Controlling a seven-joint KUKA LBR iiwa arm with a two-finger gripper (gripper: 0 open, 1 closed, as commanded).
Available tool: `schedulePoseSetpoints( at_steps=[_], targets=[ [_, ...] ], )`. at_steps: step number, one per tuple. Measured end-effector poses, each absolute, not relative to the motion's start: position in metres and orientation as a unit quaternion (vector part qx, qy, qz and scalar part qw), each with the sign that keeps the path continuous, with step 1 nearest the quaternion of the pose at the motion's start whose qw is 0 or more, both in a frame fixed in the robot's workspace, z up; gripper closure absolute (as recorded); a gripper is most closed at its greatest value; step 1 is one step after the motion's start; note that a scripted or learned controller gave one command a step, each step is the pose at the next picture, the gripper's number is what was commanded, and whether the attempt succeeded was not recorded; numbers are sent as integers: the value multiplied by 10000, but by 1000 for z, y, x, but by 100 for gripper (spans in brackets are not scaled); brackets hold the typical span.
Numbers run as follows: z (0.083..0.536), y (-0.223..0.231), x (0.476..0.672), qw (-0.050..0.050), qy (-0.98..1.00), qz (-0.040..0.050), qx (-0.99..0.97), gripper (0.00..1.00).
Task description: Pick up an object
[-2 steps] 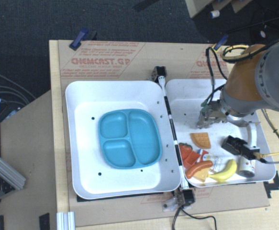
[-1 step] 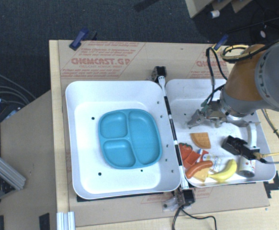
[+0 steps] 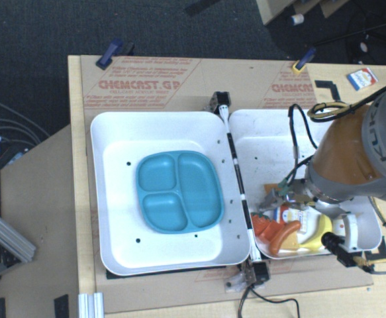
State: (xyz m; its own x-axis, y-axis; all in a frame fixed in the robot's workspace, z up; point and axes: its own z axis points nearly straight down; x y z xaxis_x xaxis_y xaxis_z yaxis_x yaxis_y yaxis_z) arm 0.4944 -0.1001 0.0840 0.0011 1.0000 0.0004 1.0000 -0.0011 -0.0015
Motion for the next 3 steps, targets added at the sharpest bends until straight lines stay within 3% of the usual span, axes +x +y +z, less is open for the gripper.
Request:
schedulePoseSetpoints(
  at_steps=[1,3],
  targets=[
    [94,-100,495,-2,-7067,-3,-7075,100],
    [113,-99,495,-7,-7065,-6,-7077,100]
  ],
)
